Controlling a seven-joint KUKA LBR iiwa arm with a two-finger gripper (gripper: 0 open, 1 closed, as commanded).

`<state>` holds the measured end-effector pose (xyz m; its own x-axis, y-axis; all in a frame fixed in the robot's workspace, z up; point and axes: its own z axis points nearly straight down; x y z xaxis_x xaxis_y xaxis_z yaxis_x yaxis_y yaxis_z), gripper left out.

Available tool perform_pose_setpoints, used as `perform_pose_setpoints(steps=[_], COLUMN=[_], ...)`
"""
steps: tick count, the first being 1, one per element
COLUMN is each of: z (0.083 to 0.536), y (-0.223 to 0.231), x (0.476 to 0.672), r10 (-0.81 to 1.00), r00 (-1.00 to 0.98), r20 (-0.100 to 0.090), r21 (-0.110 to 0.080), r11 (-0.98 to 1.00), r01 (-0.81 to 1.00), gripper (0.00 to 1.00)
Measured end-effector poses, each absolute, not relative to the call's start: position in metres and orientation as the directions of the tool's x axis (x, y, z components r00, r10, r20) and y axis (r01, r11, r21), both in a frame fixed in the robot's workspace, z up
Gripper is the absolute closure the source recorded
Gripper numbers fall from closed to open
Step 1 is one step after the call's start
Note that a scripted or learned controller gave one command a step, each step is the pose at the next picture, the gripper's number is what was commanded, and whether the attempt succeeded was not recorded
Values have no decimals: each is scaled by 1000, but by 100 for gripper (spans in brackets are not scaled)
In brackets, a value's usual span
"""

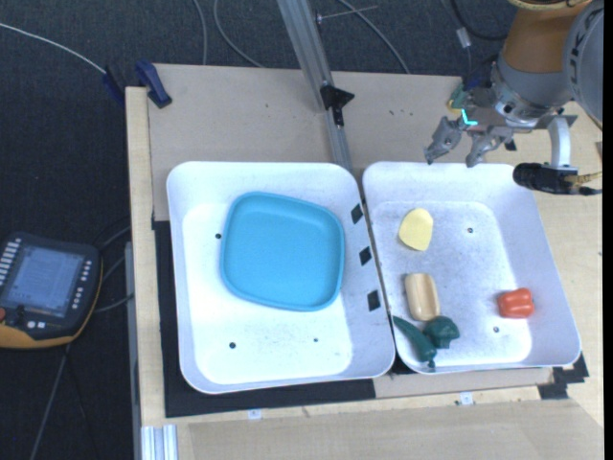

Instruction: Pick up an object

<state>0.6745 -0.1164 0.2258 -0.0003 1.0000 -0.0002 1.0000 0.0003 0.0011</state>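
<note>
The right bin (536, 257) holds a pale yellow rounded piece (416, 229), a tan bread-like block (420, 296), a red pepper-like toy (515, 302) and a dark green toy (428, 334) at the front rim. My gripper (458, 150) hangs above the far rim of this bin, well behind the yellow piece. Its two fingers are spread apart with nothing between them.
The left bin (192, 266) carries a blue square plate (283, 250). A metal pole (311, 51) slants down to the gap between the bins. A teach pendant (43, 287) lies off the bench at left. Cables run across the dark floor behind.
</note>
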Motion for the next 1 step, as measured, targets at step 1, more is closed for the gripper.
perform_pose_setpoints(steps=[1], z=[226], y=[-116], x=[675], r10=[1000], r00=[0], r20=[0], r21=[1], r11=[0], r01=[1000], gripper=[0])
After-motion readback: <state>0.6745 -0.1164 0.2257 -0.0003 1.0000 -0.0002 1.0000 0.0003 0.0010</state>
